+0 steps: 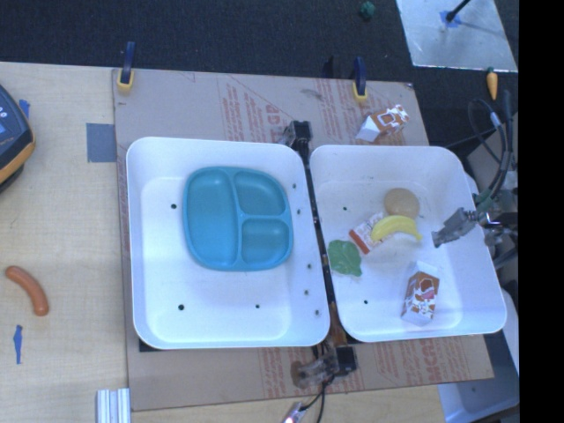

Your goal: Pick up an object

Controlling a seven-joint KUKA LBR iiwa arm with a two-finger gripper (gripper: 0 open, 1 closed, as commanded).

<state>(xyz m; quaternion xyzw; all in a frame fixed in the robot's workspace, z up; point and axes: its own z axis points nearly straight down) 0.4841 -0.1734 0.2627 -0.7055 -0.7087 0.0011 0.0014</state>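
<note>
The right white bin (458, 170) holds a yellow banana (396, 228) with a round tan bun (402, 203) just behind it. A red-and-white packet (365, 236) lies against the banana's left end. A green leafy piece (345, 258) sits lower left, and a small brown-and-white carton (421, 296) lies near the front. My gripper (453, 226) reaches in over the bin's right side, right of the banana and apart from it, with nothing seen in it.
The left white bin (150, 236) carries a blue divided plate (238, 218). Another small carton (382, 123) lies on the cardboard behind the right bin. A sausage (27, 290) rests on the bench at far left. Cables hang at the right edge (495, 139).
</note>
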